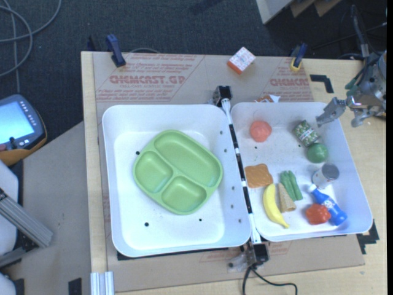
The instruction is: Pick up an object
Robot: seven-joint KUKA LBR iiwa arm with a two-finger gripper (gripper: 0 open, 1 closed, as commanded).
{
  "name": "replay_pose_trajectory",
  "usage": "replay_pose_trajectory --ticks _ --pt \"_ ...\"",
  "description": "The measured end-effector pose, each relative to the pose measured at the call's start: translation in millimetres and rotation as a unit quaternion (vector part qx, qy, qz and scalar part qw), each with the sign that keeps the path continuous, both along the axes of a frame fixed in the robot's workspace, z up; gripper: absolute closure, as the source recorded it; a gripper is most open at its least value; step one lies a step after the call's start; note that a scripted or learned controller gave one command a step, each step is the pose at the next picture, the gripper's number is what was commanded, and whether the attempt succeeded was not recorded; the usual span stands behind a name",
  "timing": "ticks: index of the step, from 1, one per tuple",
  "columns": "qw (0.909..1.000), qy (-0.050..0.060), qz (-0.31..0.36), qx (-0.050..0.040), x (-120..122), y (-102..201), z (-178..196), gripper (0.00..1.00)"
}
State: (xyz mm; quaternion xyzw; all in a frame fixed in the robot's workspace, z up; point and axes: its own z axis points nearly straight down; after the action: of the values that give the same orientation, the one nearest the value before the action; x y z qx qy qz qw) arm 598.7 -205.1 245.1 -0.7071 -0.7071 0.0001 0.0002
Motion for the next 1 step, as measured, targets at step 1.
replay_pose_trajectory --ticks 1 --pt "1.0 0.002 0.002 0.0006 59.7 11.5 -100.2 0.0"
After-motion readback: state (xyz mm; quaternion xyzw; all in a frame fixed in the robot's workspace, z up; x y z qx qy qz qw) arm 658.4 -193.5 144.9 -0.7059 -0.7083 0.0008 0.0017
